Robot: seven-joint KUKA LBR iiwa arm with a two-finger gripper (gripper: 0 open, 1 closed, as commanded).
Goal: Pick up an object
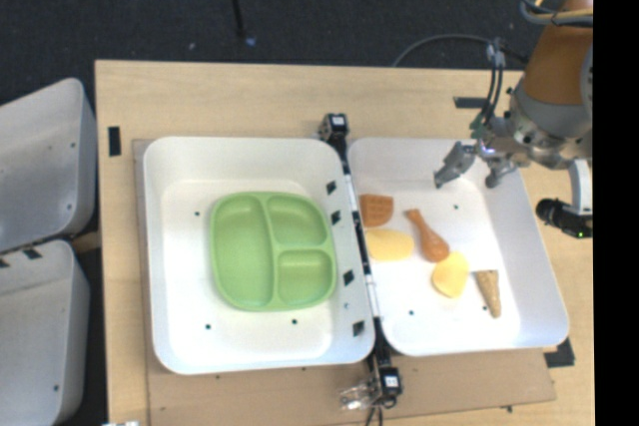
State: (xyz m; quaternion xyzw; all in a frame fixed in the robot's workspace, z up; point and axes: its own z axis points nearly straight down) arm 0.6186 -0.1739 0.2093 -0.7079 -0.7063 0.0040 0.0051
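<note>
Five food pieces, one green tray

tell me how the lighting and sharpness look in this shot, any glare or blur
Camera view: even overhead light, with soft shadows; the white right bin and left bin are bright but keep their edges; the green tray shows mild sheen, no harsh glare; the food pieces, like the drumstick, look soft and low-resolution; the claw is slightly blurred; the floor beyond the bench is dark.

We look down at a slant from above the bench, both white bins in full view, the arm entering at two o'clock.
</note>
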